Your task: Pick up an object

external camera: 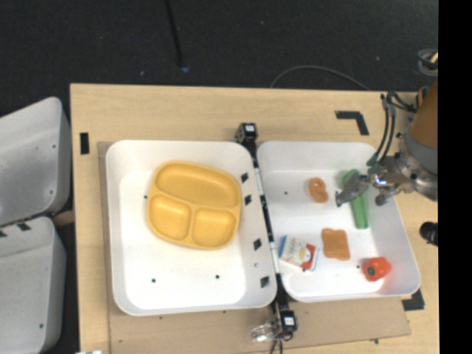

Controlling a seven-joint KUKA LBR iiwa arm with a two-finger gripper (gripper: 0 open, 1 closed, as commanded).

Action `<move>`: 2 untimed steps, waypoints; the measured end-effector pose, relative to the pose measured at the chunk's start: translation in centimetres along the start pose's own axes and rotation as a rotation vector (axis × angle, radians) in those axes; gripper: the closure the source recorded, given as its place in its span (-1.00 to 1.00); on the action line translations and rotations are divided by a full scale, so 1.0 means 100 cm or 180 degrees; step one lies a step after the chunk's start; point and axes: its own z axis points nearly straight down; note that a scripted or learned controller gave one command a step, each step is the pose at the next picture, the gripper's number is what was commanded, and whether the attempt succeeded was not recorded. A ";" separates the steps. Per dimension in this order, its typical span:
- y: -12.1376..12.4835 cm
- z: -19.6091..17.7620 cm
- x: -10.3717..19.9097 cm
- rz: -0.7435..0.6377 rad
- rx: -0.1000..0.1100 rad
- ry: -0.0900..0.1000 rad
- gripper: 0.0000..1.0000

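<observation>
Five objects are seen in the right bin (295, 153) | tool (363, 190) is held just above the green stick (360, 211), fingers spread, nothing gripped | stick's long axis is laid near-far, directly beneath the tool.

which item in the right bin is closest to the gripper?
The green stick-shaped item, right under the gripper. The small orange piece, toast-like piece, red item and small packet all lie farther off.
</observation>
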 end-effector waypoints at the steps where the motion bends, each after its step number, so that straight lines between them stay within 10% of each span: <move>1: 0.007 0.059 0.002 0.0008 0.0016 -0.0002 -1.00; 2: 0.001 0.107 0.008 0.0014 0.0017 -0.0001 -1.00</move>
